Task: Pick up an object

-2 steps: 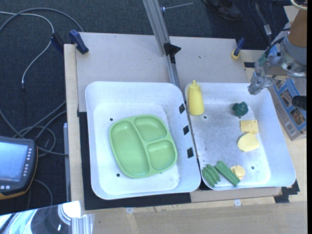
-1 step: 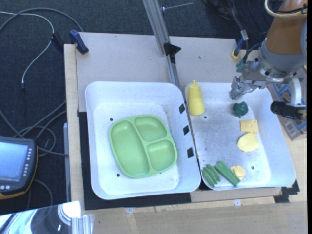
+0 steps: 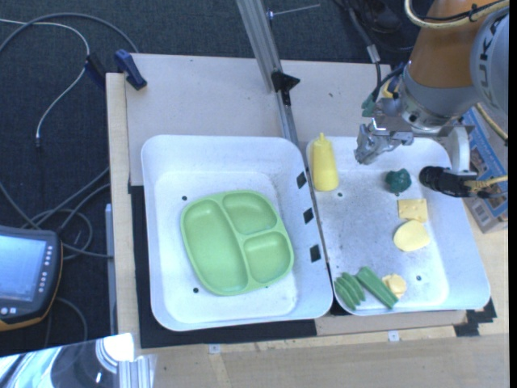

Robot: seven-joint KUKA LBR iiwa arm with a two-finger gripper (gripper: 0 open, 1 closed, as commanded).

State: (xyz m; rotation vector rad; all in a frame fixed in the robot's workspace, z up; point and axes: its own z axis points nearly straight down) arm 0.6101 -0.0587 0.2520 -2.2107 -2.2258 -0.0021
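green pods (image 3: 365, 288) at lower right lie untouched, and the gripper (image 3: 368, 150) hovers upper right, grip state unclear, nothing lifted.

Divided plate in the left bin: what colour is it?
Light green; the divided plate shows clearly in the camera view, lying in the white left bin.

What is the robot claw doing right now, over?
Gripper above right bin's back edge, holding nothing seen. Yellow bottle to its left, green piece to its right. Nothing blocking either.
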